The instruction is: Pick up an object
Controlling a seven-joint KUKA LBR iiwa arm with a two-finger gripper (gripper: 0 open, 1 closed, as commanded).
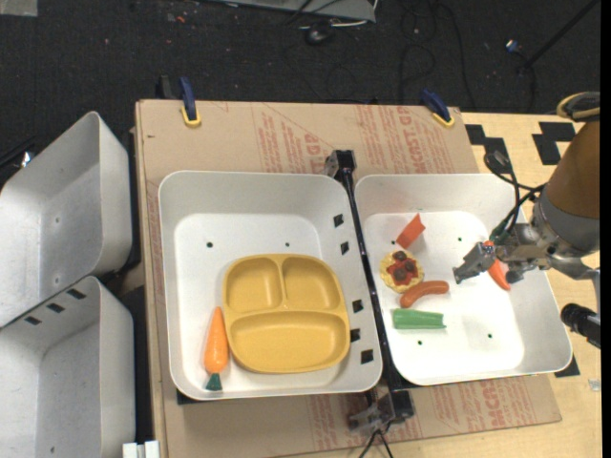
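Observation:
My gripper point(477, 263) hangs over the right side of the right bin point(535, 351), reaching in from the right. A small orange-red piece point(498, 276) shows right at the gripper; I cannot tell whether it is held or lies beneath. To the gripper's left, on the bin floor, lie a red wedge point(410, 230), a round pizza-like toy point(402, 270), a red sausage point(424, 293) and a green strip point(418, 321). The sausage is the nearest of these, a short way left and below.
The left bin point(181, 256) holds a yellow divided plate point(286, 313) and an orange carrot point(217, 343) along its left side. A black divider point(358, 246) runs between the bins. Grey tubs point(57, 218) stand off the bench at the left.

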